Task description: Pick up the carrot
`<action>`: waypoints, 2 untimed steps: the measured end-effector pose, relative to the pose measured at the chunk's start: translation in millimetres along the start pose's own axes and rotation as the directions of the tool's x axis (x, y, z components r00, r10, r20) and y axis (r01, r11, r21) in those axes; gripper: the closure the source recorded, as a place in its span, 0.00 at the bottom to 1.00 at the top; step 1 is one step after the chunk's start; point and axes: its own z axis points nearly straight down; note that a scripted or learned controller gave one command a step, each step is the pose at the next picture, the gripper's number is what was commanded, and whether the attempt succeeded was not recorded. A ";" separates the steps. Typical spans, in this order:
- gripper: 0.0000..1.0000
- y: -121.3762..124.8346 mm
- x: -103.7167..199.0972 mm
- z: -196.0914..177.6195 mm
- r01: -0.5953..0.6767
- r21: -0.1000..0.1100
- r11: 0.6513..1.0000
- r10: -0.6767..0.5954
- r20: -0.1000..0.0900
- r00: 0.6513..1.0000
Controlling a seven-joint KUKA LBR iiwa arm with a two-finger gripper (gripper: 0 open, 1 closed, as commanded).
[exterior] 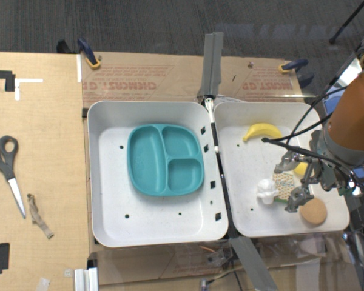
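My gripper (293,179) hangs low over the right bin (242,223), near its right side, and it is open. One finger (286,162) points to the far side and the other (301,195) to the near side. A speckled beige item (283,185) lies in the gap between them. A small green piece (289,207) shows at the near finger's tip; I cannot tell whether it belongs to the carrot. No orange carrot body can be made out, and the wrist hides part of the bin floor.
In the right bin lie a banana (261,131), a white lump (266,191), a yellow piece (300,169) and a round tan item (313,211). The left bin (103,211) holds a teal divided plate (167,160). Scissors (8,165) lie on the bench at left.
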 end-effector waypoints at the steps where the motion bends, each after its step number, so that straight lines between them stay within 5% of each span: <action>1: 0.00 -26.4 -64.1 -29.7 -0.232 0.000 0.973 0.232 0.003 0.973; 2: 0.00 -98.1 -64.5 66.4 -0.270 0.000 0.963 0.270 0.000 0.963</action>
